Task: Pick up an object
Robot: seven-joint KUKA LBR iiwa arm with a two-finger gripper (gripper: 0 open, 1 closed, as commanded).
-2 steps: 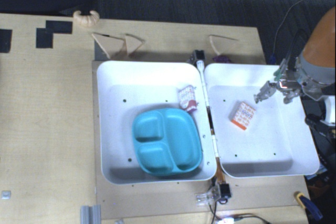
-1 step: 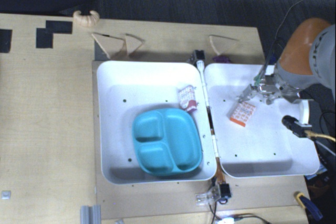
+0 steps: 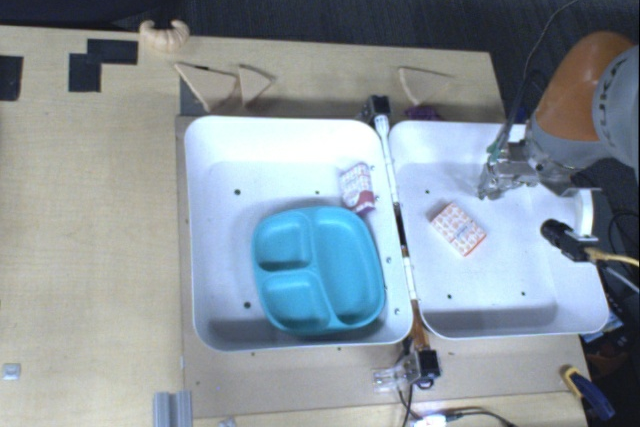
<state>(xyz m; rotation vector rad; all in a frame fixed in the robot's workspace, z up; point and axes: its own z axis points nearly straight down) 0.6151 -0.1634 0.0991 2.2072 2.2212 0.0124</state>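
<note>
One patterned packet (image 3: 457, 228) lies flat in the right bin (image 3: 520, 310). Approach step: hand (image 3: 497, 183) hovers near it, up-right; finger spread cannot be determined. Next move requires descent squarely over the packet.

Arm (image 3: 600, 120): rounded grey casing with a wide orange band (image 3: 572, 95) above the wrist. Hand (image 3: 497, 177): small metallic grey assembly with dull silver parts. Thin dark cable (image 3: 545, 30) runs from the wrist area up past the top edge.

blue tray (image 3: 320, 267), red-checked white packet (image 3: 458, 228), white bins (image 3: 215, 215)
</note>
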